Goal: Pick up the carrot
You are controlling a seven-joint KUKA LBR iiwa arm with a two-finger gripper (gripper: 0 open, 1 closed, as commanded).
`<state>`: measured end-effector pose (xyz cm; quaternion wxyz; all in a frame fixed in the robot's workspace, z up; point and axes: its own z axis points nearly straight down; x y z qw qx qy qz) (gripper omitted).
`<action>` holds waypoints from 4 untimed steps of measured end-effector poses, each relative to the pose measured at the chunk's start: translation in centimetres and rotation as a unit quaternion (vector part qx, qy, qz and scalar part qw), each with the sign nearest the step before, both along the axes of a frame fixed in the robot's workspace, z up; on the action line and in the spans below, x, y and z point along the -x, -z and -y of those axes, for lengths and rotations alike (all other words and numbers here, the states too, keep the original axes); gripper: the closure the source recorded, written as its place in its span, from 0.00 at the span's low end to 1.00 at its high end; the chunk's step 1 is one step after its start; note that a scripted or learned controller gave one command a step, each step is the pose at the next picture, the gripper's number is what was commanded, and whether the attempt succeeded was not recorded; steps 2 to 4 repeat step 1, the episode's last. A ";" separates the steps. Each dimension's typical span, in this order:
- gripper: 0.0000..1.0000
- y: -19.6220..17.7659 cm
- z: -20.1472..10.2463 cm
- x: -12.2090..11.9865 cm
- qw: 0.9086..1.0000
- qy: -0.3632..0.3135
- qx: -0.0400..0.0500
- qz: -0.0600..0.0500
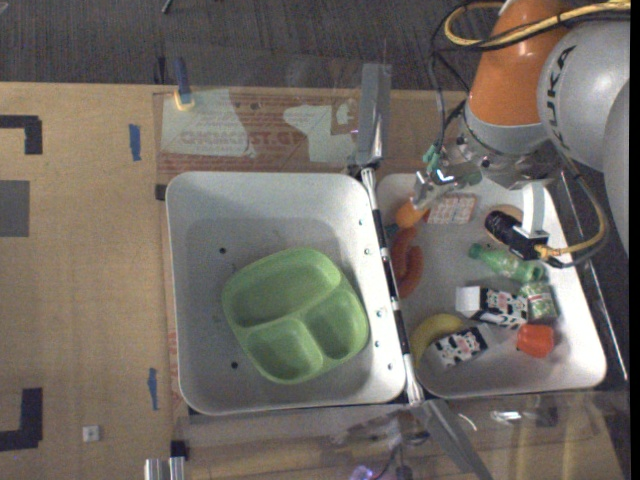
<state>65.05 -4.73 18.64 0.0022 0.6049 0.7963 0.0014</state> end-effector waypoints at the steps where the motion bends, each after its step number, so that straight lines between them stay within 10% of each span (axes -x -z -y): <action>1: 1.00 -5.4 2.8 -1.7 0.988 -0.152 0.002 0.001; 4: 1.00 -5.4 2.8 -1.7 0.988 -0.152 0.002 0.001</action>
